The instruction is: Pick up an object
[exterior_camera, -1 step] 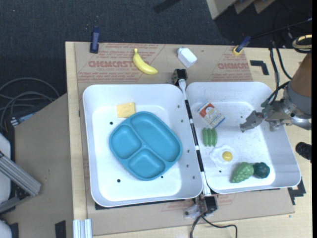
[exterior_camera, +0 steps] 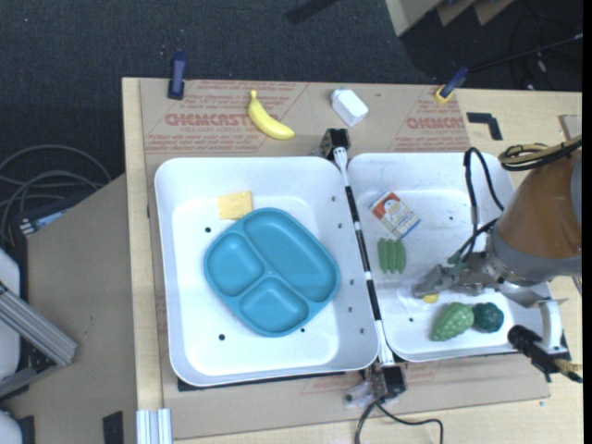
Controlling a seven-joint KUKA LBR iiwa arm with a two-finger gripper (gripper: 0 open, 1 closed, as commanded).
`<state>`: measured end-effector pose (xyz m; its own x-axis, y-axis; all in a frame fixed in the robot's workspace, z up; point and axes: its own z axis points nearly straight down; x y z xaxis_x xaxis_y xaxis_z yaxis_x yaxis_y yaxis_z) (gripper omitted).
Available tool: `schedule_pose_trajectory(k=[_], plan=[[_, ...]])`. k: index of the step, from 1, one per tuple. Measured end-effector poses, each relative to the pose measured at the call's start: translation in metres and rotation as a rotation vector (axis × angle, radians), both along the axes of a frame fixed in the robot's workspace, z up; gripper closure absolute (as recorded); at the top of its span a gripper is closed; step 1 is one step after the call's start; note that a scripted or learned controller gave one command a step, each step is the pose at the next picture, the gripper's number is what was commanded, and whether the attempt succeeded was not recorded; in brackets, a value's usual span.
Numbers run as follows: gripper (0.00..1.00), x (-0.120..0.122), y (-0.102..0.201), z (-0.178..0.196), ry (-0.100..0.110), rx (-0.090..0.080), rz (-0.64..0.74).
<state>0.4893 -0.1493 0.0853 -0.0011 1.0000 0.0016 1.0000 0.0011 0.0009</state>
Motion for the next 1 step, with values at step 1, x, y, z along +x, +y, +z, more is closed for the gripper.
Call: schedule_pose_trajectory(k=[1], plan=[[0.00, -0.0095, 0.0107, 0.0003, -0.001, -0.001, -0.002]])
